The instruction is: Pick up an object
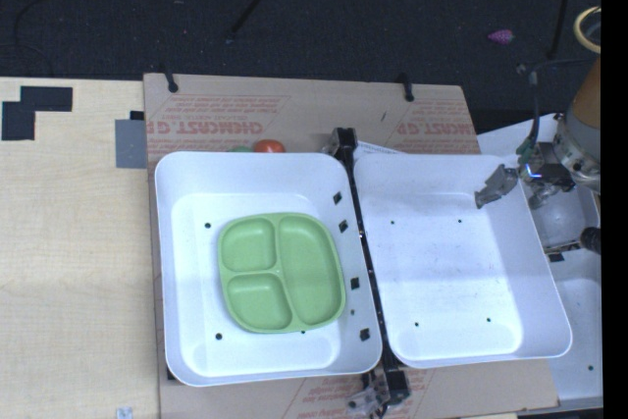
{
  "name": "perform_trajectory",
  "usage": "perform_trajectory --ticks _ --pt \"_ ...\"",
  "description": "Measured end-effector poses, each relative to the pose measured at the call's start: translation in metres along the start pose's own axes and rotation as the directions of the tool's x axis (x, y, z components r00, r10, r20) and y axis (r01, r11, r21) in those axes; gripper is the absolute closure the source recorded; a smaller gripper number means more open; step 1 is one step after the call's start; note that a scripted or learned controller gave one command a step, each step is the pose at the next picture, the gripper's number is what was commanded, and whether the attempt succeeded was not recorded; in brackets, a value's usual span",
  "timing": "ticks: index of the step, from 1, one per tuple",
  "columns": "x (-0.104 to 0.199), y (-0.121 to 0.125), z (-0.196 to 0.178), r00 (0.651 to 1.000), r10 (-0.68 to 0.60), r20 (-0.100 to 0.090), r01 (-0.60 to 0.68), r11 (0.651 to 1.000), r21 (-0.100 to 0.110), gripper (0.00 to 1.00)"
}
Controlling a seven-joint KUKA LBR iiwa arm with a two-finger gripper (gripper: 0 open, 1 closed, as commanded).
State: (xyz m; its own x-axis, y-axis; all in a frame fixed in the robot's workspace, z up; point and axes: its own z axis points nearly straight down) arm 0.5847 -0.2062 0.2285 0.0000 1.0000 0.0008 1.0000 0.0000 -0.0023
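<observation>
- Tool (498, 183) hangs over the right bin's (461, 309) far right rim; its spread I cannot tell.
- Carry it left to the green plate (282, 271), and grip a raised rim.

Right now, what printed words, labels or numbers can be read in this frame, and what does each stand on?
"CHEMCAST GP": red print, seen reversed, twice on the brown board behind the two bins, once on its left half and once on its right.
More red print on the board's front edge is too cut off to read.
</observation>
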Motion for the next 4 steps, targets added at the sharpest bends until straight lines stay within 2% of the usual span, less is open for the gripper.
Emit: perform_trajectory --ticks 1,3,4 --pt "0.001 0.0 0.064 1.0 0.0 -0.001 0.0 1.0 0.005 0.0" --pt "0.006 -0.002 0.143 1.0 0.002 -0.001 -0.002 1.0 0.002 0.0" --pt "0.006 -0.002 0.131 1.0 0.003 0.0 -0.003 1.0 0.001 1.0"
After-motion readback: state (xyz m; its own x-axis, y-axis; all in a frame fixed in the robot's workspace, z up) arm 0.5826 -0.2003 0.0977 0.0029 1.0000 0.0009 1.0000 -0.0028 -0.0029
